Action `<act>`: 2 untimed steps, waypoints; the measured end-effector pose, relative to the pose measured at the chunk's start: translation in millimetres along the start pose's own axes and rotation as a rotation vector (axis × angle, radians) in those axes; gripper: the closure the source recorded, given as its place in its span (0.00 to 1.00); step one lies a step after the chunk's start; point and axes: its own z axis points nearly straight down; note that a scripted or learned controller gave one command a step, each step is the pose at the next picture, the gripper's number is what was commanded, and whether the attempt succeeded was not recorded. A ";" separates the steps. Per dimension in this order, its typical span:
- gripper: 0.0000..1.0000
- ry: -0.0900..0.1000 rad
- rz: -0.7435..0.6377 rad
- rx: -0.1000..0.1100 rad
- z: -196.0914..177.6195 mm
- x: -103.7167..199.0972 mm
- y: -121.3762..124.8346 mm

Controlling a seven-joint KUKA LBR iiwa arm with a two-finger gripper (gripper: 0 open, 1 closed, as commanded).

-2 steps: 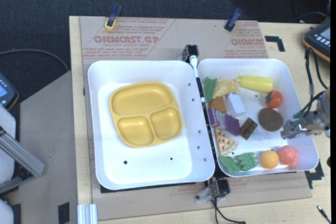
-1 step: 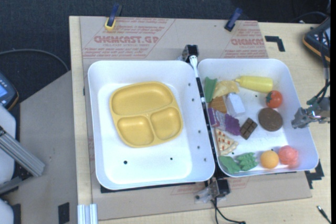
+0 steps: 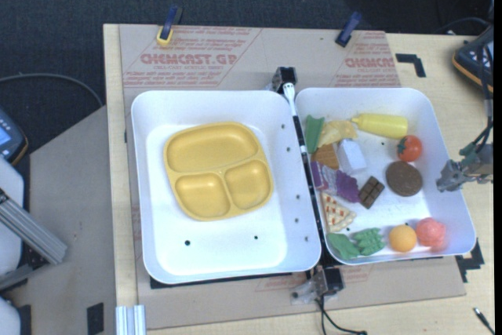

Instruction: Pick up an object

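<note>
Toy foods crowd the right bin (image 3: 439, 118): a yellow corn cob (image 3: 382, 124), tomato (image 3: 409, 147), brown cookie (image 3: 404, 179), orange (image 3: 402, 238), pizza slice (image 3: 336, 212), chocolate (image 3: 370, 191).

Arm at the view's right edge

The grey two-finger gripper (image 3: 453, 176) hangs low at the right side, its metal fingertips pointing left.

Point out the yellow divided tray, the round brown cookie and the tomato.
yellow divided tray (image 3: 218, 169): camera view, left bin, on its ridge between compartments.
round brown cookie (image 3: 404, 178): camera view, right bin, its centre.
tomato (image 3: 409, 147): camera view, its red body.
</note>
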 end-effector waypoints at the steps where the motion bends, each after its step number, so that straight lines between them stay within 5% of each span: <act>1: 1.00 0.004 -0.003 0.004 0.4 41.9 6.6; 2: 1.00 0.004 -0.006 0.001 -4.0 98.2 23.5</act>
